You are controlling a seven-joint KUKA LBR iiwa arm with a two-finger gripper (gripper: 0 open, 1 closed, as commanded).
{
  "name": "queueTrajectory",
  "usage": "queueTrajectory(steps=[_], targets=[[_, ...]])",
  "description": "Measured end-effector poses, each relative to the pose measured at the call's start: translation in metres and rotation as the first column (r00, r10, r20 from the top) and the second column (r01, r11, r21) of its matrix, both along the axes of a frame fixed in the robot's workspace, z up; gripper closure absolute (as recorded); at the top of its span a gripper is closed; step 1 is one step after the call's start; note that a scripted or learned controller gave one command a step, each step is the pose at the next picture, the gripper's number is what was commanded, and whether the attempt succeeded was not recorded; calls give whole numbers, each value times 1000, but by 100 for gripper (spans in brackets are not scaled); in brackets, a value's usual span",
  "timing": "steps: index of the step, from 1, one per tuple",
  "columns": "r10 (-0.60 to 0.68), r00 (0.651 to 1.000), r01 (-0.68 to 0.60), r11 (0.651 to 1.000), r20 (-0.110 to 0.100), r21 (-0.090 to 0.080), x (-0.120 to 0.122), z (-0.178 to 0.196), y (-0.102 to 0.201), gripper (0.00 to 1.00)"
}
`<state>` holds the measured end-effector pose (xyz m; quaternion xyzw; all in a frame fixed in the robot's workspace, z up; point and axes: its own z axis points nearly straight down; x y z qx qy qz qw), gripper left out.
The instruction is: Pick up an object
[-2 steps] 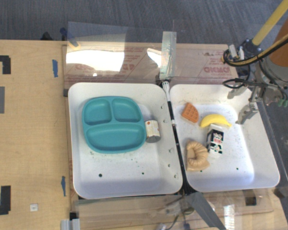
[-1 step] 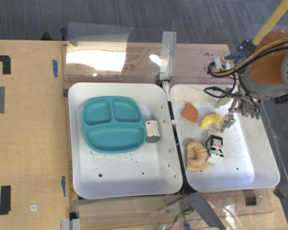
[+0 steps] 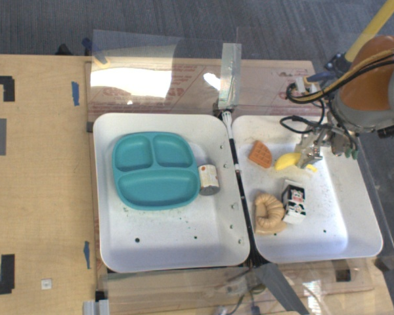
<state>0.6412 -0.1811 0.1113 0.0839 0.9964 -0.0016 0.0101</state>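
The right bin point(image 3: 354, 231) holds an orange wedge point(image 3: 261, 154), a yellow banana-shaped piece point(image 3: 285, 162), a black-and-white carton point(image 3: 293, 201) and a tan ring-shaped pastry point(image 3: 270, 213). My gripper point(image 3: 308, 157) hangs low over the bin's far side, right at the yellow piece's right end. From this angle I cannot make out whether it touches or holds the piece. The grey arm with its orange band point(image 3: 371, 84) comes in from the upper right.
In the left bin point(image 3: 164, 241) lie a teal divided plate point(image 3: 156, 169) and a small can point(image 3: 209, 179) on its side by the divider. Cables point(image 3: 315, 90) trail from the wrist above the right bin's far edge.
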Motion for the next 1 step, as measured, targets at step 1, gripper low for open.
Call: queueTrajectory(steps=[1], targets=[[-407,913,407,913,1,9,-10,-16,34,100]])
